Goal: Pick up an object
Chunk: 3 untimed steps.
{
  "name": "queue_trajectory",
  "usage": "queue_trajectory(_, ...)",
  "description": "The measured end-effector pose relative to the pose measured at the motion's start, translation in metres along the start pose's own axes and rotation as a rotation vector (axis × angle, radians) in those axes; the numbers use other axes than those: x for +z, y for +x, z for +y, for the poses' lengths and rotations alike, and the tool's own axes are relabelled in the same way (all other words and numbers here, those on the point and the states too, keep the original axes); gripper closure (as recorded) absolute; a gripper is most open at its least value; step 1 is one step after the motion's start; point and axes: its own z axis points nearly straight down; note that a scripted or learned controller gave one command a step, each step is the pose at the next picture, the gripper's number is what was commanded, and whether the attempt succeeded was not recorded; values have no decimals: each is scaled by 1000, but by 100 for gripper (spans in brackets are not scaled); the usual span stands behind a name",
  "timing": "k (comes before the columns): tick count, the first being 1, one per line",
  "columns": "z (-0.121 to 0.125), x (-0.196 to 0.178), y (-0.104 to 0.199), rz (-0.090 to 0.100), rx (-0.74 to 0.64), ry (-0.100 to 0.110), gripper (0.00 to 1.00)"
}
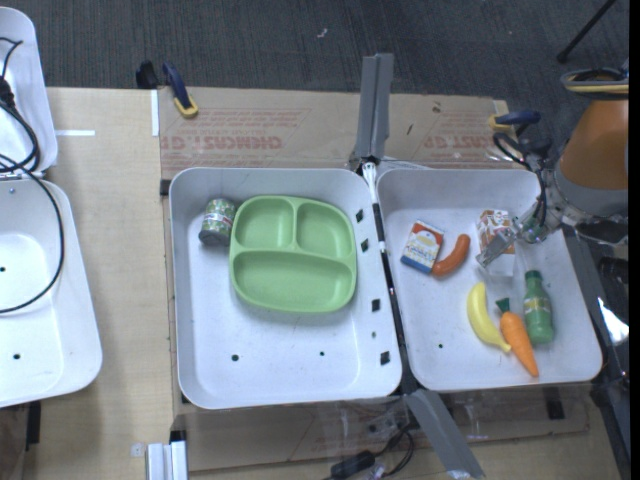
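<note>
The pincer (505,243) hides part of a small packet (493,226); arm (600,148) cut off right.

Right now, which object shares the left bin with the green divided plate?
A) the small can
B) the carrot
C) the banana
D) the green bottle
A: the small can lies beside the green divided plate in the left bin, at the plate's upper left edge.

arm (600,153): grey body, broad orange band above wrist, rounded housing. wrist section darker grey/black, thin dark cables looped beside it. gripper (510,236): small metallic silver assembly, light-coloured finger parts, detail too small to resolve. no markings legible.
</note>
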Motion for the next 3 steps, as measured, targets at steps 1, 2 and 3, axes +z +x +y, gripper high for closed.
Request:
queue_trajectory(1, 34, 1, -24, 7, 82, 0, 0)
queue_trajectory(2, 33, -11, -27, -1, 83, -1, 100)
queue_trajectory(3, 77, -98, 28, -1, 24, -1, 100)
